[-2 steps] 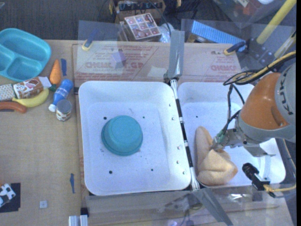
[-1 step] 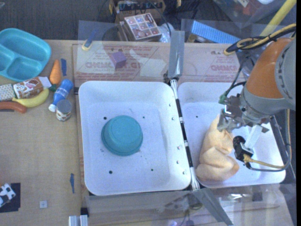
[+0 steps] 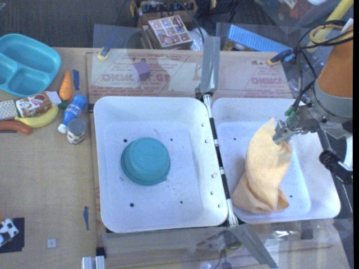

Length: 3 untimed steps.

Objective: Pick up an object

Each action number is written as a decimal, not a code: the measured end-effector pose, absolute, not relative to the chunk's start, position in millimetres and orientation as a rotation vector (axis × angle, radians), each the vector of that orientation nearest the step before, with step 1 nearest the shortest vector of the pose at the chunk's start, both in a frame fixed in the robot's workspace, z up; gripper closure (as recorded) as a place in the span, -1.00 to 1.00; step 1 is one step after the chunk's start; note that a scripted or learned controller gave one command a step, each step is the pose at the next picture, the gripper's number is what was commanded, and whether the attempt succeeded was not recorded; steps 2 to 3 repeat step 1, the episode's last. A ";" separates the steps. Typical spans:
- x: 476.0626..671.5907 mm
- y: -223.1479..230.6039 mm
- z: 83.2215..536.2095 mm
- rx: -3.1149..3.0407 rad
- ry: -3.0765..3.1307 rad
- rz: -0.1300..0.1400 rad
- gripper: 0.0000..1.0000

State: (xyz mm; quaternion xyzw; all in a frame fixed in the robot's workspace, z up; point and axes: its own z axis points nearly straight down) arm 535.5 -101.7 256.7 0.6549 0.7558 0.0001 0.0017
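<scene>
Cloth, yellow and bunched in the right bin, ran its long axis down-left from my gripper, whose fingers pinched its raised upper corner.

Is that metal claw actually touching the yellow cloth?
Touching: in the camera view the gripper meets the yellow cloth at its raised top corner, with no gap.
</scene>
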 end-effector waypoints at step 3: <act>597.2 -97.2 238.3 2.122 2.314 0.000 1.00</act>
